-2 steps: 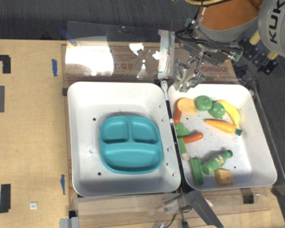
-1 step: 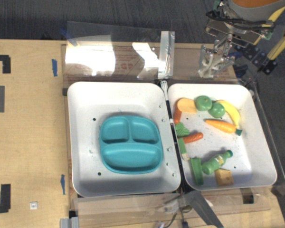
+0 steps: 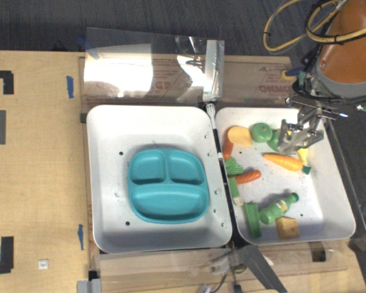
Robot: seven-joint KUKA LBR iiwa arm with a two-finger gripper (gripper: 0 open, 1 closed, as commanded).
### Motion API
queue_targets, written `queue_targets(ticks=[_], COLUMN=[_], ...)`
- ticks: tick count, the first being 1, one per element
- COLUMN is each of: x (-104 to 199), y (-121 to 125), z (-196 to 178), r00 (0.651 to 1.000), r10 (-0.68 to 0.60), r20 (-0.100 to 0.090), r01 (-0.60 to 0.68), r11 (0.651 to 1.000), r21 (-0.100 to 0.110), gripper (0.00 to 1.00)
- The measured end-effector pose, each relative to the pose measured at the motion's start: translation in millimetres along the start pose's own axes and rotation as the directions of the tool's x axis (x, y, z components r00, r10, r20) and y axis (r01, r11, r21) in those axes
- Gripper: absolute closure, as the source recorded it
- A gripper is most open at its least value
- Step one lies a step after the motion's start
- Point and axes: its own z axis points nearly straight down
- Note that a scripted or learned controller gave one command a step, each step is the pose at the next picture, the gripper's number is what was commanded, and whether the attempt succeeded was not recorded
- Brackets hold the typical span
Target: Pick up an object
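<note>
Camera view puts my gripper (image 3: 297, 134) low over the right bin (image 3: 329, 221), near its far right corner; I cannot tell its state. It hangs just above an orange carrot (image 3: 283, 161), beside a green ball (image 3: 261, 132). My arm (image 3: 348, 38) drops in from the right. One teal divided plate (image 3: 168, 185) sits in the left bin (image 3: 104, 133). One green bottle (image 3: 277, 209) lies toward the right bin's near edge.

The grey arm with its orange band (image 3: 348, 35) is running off the top and right edges, so its base is lying out of sight. Its two-finger gripper (image 3: 294, 140) is covering part of a small green toy (image 3: 274, 140), and the fingertips are blurring into clutter.
</note>
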Motion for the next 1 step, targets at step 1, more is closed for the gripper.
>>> queue_targets(ticks=[1], x=[-105.7], y=[-42.4], z=[36.2], r00=[0.995], r10=[-0.103], r20=[0.005], r01=[0.103], r11=[0.995], r21=[0.0], gripper=[1.0])
